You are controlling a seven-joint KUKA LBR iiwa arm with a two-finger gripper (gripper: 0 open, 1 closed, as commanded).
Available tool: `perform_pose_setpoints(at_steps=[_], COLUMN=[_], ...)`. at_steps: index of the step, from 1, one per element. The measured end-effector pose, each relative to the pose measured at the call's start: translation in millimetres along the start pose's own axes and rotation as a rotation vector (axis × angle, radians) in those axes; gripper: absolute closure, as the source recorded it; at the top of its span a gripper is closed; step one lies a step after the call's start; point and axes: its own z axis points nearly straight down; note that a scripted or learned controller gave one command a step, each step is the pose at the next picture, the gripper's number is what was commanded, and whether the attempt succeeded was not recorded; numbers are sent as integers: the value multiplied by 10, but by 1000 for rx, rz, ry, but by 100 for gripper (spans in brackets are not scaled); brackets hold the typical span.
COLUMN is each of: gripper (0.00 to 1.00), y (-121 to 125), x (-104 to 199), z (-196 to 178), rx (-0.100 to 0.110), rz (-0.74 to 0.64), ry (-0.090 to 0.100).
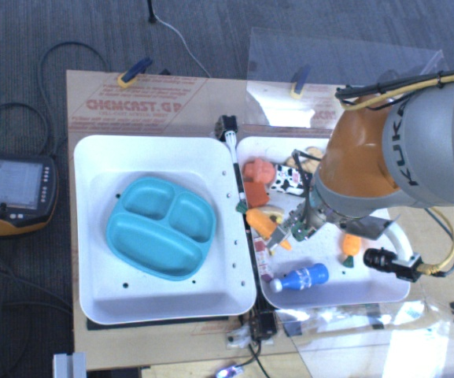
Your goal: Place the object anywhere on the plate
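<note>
nearest the camera, we are seeing a blue bottle (304,277) lying on its side at the front of the right bin (384,293). just behind it, the jaws (283,239) are hanging low over an orange carrot-like toy (261,223), touching or nearly so; we cannot tell whether they are spread or pressed together. a small orange piece (351,245) is lying to the right. farther back, a red toy (258,171) and a black-and-white toy (291,180) are resting. the blue plate (162,225) is sitting in the left bin (101,290).

A robotics lab: teach pendant (12,191) on carpet; clamped bench (132,101).
</note>
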Motion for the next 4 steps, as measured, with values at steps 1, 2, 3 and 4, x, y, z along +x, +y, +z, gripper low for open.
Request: perform_pose_setpoints(at_steps=[1, 2, 3, 4], gripper=[0, 0, 0, 100], y=[1, 1, 1, 13], x=[0, 0, 0, -4], z=[-1, -1, -1, -92], rx=[0, -1, -1, -1], rz=[0, 0, 0, -1], ry=[0, 0, 0, -2])
